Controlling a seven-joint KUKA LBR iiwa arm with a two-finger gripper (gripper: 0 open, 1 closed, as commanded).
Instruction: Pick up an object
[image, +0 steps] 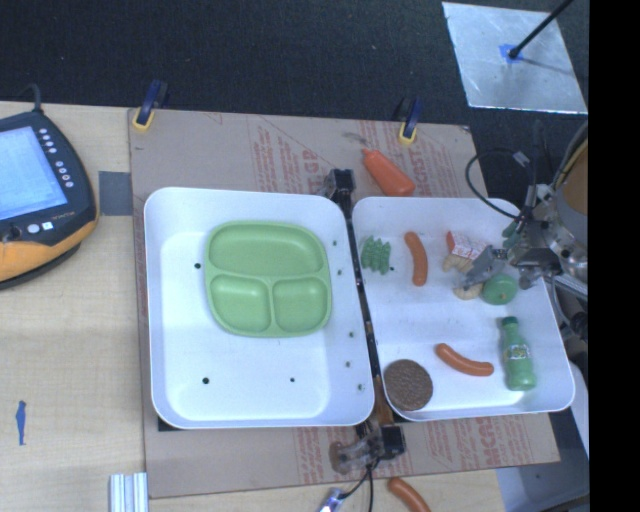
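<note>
Green round fruit (499, 290) lay at the right of the frame, in the upper right part of the right bin (400, 335), and looked the likeliest target. From the camera view, the gripper (497, 262) sat just above it at the frame's right edge; whether its fingers were spread or closed could not be made out.

Judged from this, the round shape could roll away from a closing grip. A tan piece (467, 290) lay just beside the fruit on its left, and a small red and white item (462, 247) was near, so either might be nudged or caught instead.

Elsewhere in that bin were two sausages (416, 258) (464, 360), a green bottle (517, 353), a broccoli piece (376, 254) and a brown disc (408, 383). The left bin (250, 395) held a green divided plate (268, 277).
</note>
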